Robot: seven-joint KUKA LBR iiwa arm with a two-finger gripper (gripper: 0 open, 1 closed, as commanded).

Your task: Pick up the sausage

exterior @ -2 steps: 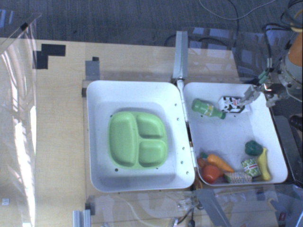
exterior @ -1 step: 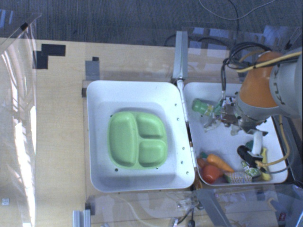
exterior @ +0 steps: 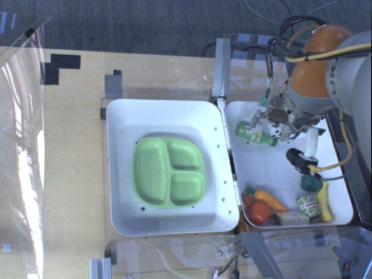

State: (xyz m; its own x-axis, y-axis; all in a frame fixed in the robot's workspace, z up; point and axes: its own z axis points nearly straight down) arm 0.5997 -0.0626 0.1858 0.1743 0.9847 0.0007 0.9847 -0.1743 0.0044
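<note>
Camera view: looks down at a slant on two white bins side by side.
Left bin [exterior: 119, 156]: holds a green divided plate [exterior: 169, 171].
Right bin [exterior: 343, 214]: holds the toy food.
Arm [exterior: 340, 77]: reaches in from the right, over the far part of the right bin.
Gripper [exterior: 272, 124]: low over the far part of the right bin, just beside a green bottle [exterior: 254, 134]; whether it is closed or released cannot be told.
Sausage [exterior: 292, 218]: lies at the near wall of the right bin, between a tomato [exterior: 258, 213] and a small box [exterior: 307, 206], well apart from the gripper.
Nearby: a carrot [exterior: 269, 199] and a banana [exterior: 323, 202].
</note>
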